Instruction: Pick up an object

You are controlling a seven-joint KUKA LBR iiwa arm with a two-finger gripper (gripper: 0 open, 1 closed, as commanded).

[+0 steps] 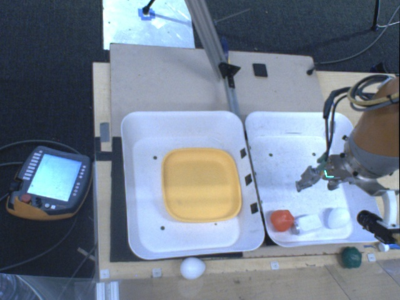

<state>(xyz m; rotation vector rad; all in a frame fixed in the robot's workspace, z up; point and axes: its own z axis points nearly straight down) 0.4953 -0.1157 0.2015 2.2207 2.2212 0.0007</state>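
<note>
hovering over the right bin (281, 130), toward its right side: the gripper (310, 179), reaching in on the grey arm (375, 136) with the orange band. fingers too small and blurred here, so cannot tell whether released or clenched; nothing visibly sitting between them. lying along the near edge of the right bin, below the gripper and apart from it: a red object (281, 220), a small white piece (307, 224) just beside it, and a white round object (337, 218) further right. resting in the left bin (134, 167): a yellow square plate (202, 184), flat and roughly centred. sitting outside the bins on the bench (162, 74): a white ball (192, 268) just past the near rim of the left bin, and a green ball (350, 257) near the right bin's near corner. lying off to the left on the dark floor: a teach pendant (49, 181) with its screen lit.
</note>
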